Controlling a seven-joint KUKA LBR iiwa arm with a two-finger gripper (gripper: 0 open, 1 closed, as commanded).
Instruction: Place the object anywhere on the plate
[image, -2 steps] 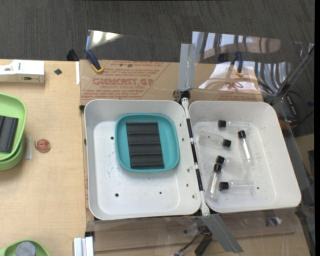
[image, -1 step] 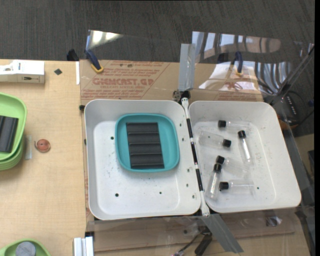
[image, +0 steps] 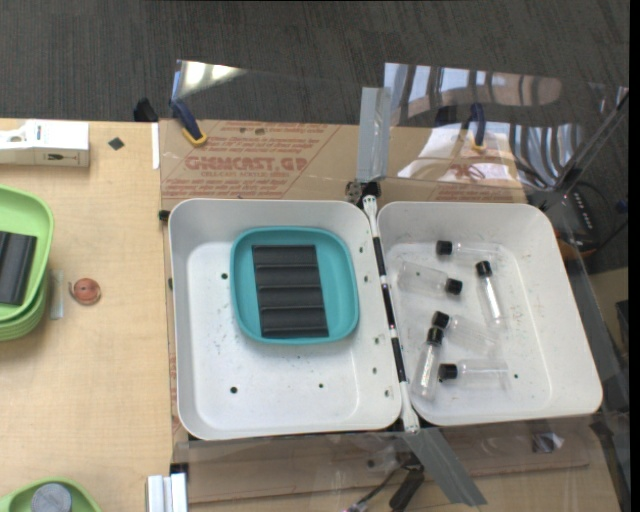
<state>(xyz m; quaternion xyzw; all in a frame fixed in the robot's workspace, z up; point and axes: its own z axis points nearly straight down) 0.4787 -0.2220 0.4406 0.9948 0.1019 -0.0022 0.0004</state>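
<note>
A teal plate (image: 345, 285) with a dark ribbed insert (image: 291, 291) lies in the left white bin (image: 200, 380). In the right white bin (image: 560, 390) lie several clear tubes with black caps: one at the top (image: 455, 248), one upright-lying at the right (image: 489, 289), one at the left (image: 432, 283), one in the lower middle (image: 432, 350), and one near the front (image: 472, 373). All the tubes rest flat on the bin floor, apart from the plate.
A cardboard sheet (image: 260, 160) lies behind the bins. On the wooden bench at the left sit green trays (image: 30, 270), a small round brown piece (image: 86, 291) and a white box (image: 45, 145). Cables and metal framing (image: 590, 170) stand at the right.
</note>
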